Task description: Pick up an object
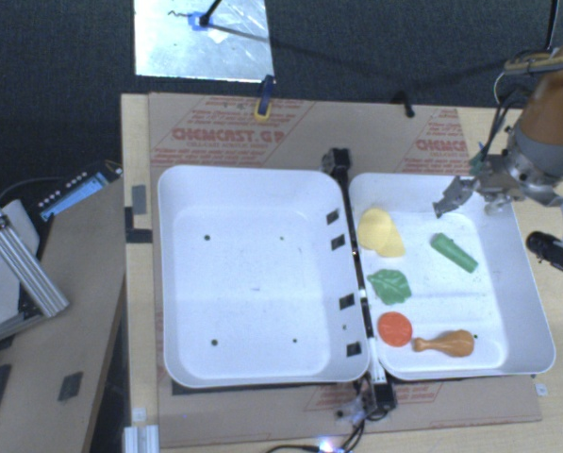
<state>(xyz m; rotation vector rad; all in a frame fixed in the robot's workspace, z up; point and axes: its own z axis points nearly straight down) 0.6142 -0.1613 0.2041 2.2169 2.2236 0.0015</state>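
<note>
Grey gripper (454,199) hung in the upper part of the right bin (521,295); I could not tell how it was set. Just below lay the green cylinder (453,253); left, a yellow piece (379,231), green leaf (390,285), red disc (394,328), and drumstick (445,343). I judged the cylinder might roll from an off-centre descent.

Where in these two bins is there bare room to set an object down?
The left bin is bare floor wall to wall. In the right bin, the items crowd the divider side; free floor lies between the green cylinder, the drumstick and the right wall.
</note>
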